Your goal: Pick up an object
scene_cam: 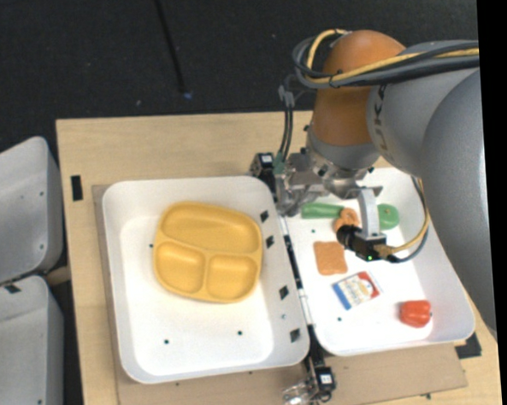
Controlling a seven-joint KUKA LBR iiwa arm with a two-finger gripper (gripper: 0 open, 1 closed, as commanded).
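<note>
My gripper (323, 191) hangs low over the far end of the right bin (442, 267), under the orange wrist band. Just beneath it lies a green object (322, 209) with a small orange piece (347, 218) beside it. A second green bit (388, 216) shows right of the cable mount. Closer to the front are an orange-tan square (330, 257), a small white, blue and red packet (356, 289) and a red pepper-like toy (416, 313). The arm's body hides how the gripper stands on the green object.
The left bin (133, 333) holds a yellow divided plate (209, 250). A ridge with black clips (291, 276) separates the two bins. Grey padded shapes (15, 220) stand off the bench's left side. The arm's grey bulk covers the right bin's far right corner.
</note>
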